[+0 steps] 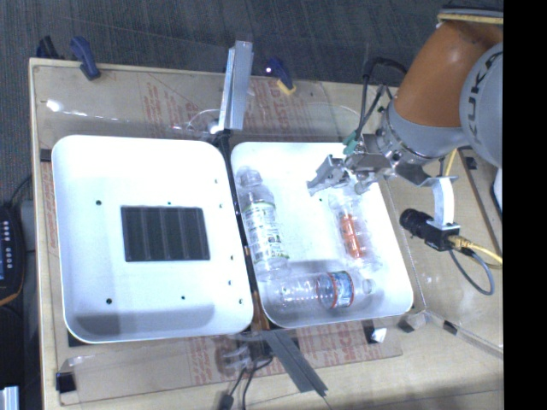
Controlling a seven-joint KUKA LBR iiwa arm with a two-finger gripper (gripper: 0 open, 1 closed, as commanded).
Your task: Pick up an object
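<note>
While the arm [444,75] reaches in from the right edge of the bench [51,84], its end effector [335,174] hangs over the upper middle of the right bin [395,267], close above the small clear bottle with the orange band [352,229]. Whether anything sits in its grip cannot be told from this angle; the metal parts blur against the white floor, and nothing is plainly caught there.

Three candidates lie in that bin. One clear bottle with a white label [259,222] runs along the bin's left wall, lengthwise toward the far edge of the bench. A second clear bottle with a blue and red label [318,289] lies crosswise along the near wall, its end just beside the first. The orange-banded bottle rests toward the right wall, apart from the other two and nearest the tool. The left bin [77,178] carries a dark ribbed rectangular panel [165,233] at its middle.

Judging by this, the step in hand is the approach, with the pick not yet secured. The next move likely calls for a descent squarely over the orange-banded bottle, straddling its narrow width rather than its length, since a round, clear, light body will probably roll or squirt aside under an off-centre squeeze.
</note>
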